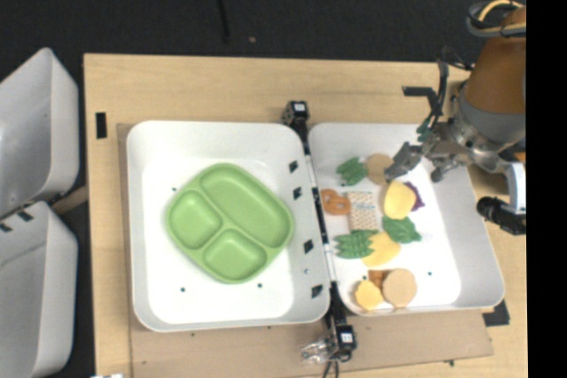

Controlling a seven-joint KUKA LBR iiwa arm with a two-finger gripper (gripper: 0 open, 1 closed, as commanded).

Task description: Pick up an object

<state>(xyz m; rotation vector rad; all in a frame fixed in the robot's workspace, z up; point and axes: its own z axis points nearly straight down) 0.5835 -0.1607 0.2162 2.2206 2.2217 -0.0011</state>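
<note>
1. The pincer (400, 165) hangs low over the far part of the right bin (461, 266), at the end of the grey arm (490, 106) that reaches in from the right. From here I cannot tell whether it is spread or pressed together, and I see nothing held in it.
2. Just on its near side lies a yellow oval piece (397, 199) with a purple edge on its right. It is smooth and rounded, and sits in the middle of the right bin.
3. A tan disc (378, 165) lies just left of the pincer, with a green leafy piece (352, 170) beyond it.
4. Nearer in the bin are an orange ring-shaped piece (334, 202), a patterned square (361, 209), two more green pieces (403, 231) (354, 244), a yellow curved piece (384, 251) and a round tan biscuit (400, 286).
5. The left bin (151, 279) holds a green divided plate (230, 223) with three compartments.
</note>
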